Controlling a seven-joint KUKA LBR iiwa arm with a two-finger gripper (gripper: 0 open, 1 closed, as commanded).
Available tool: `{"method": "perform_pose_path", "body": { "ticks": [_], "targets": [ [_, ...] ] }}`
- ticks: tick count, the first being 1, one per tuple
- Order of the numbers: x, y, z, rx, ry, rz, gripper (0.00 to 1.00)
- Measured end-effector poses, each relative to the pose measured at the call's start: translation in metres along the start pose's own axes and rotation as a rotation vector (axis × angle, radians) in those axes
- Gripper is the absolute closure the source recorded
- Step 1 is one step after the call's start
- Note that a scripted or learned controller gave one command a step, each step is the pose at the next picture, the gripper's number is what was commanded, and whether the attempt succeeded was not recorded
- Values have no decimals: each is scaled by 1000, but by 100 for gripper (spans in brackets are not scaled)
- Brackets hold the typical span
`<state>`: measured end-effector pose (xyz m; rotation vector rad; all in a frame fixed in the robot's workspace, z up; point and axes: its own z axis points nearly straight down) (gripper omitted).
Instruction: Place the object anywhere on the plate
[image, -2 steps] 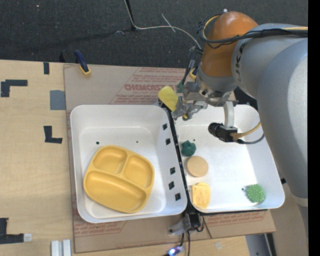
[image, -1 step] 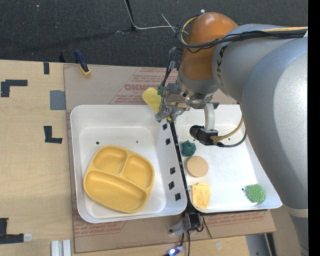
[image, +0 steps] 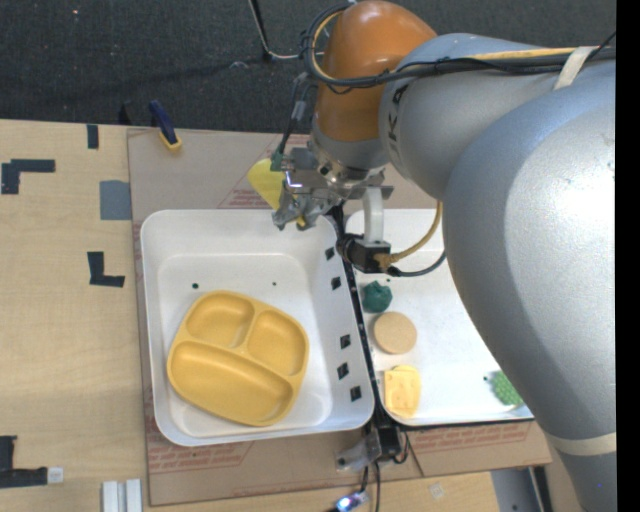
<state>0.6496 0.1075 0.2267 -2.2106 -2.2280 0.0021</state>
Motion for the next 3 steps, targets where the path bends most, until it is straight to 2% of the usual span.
{"method": "perform_pose_path", "body": {
  "ticks": [1, 2, 3],
  "targets": [
    [5, -4, 14, 3, -3, 5, 100],
    [18, 3, 10, 1, -2, 5, 100],
    [17, 3, 10, 2, -3, 5, 0]
  ]
}}
